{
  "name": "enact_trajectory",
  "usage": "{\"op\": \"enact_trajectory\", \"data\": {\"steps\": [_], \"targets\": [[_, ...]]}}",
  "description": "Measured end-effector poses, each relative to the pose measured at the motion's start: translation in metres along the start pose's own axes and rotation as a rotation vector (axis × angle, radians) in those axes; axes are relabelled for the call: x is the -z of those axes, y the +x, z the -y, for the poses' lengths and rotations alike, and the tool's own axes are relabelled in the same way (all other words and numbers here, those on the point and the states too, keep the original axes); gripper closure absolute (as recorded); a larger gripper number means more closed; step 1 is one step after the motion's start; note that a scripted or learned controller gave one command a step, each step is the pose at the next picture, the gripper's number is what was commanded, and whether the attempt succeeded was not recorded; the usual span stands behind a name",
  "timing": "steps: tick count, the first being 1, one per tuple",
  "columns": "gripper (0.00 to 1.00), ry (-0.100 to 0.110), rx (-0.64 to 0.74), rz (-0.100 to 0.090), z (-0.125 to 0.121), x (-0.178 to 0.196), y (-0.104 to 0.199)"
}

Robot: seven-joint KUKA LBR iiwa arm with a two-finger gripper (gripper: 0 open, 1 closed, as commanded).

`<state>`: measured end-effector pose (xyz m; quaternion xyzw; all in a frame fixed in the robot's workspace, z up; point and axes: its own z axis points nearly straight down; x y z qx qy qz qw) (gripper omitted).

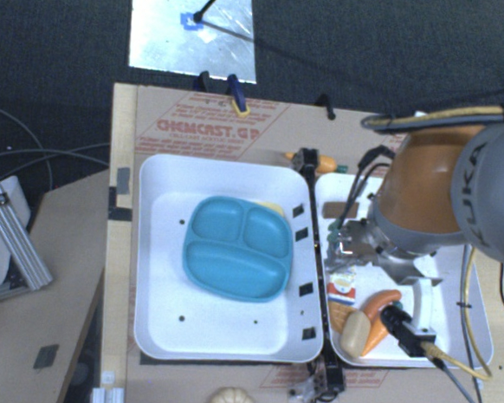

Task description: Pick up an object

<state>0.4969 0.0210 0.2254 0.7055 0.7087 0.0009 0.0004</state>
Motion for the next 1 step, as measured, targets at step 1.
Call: {"op": "enact_trajectory", "data": {"steps": [1], "targets": [[1.0, 0.0, 0.003, -0.001, 0.0069, 0.009, 0.0089]]}}
